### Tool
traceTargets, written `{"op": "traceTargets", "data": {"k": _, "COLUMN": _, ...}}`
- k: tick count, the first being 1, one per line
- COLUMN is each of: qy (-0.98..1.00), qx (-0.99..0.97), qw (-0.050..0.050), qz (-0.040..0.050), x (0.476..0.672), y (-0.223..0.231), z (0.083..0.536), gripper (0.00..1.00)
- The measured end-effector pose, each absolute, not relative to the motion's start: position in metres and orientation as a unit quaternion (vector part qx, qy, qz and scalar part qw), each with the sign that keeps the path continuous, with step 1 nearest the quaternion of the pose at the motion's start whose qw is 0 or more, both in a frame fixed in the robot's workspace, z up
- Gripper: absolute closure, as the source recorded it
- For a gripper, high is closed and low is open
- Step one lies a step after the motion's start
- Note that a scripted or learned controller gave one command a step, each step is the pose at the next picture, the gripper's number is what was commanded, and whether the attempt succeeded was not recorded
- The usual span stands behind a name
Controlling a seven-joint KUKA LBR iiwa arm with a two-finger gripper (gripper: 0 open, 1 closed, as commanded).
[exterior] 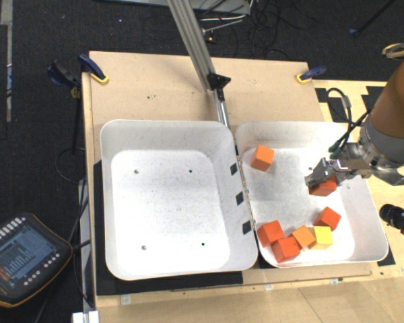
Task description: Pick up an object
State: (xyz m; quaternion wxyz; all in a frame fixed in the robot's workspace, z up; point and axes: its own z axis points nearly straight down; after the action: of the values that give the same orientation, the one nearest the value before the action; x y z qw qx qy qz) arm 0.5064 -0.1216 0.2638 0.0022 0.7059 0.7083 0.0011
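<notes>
Six blocks [263, 158] in right bin [370, 200], gripper [321, 177]

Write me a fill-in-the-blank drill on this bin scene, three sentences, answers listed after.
1. All the blocks lie in the ____ bin.
2. The gripper sits over a ____ block.
3. The single yellow block lies near the bin's ____ edge, beside an orange block.

Missing words: right; red; front

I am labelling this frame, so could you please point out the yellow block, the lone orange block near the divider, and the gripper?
yellow block [322, 236]: camera view, top face.
lone orange block [262, 158]: camera view, top face.
gripper [321, 179]: camera view, fingertip end.
</notes>
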Motion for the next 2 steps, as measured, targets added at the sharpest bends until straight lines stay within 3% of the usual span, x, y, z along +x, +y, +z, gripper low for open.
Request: {"op": "traceTargets", "data": {"k": 2, "qy": 0.710, "qx": 0.704, "qw": 0.000, "qz": 0.0006, "x": 0.539, "y": -0.025, "z": 0.256, "gripper": 1.00}}
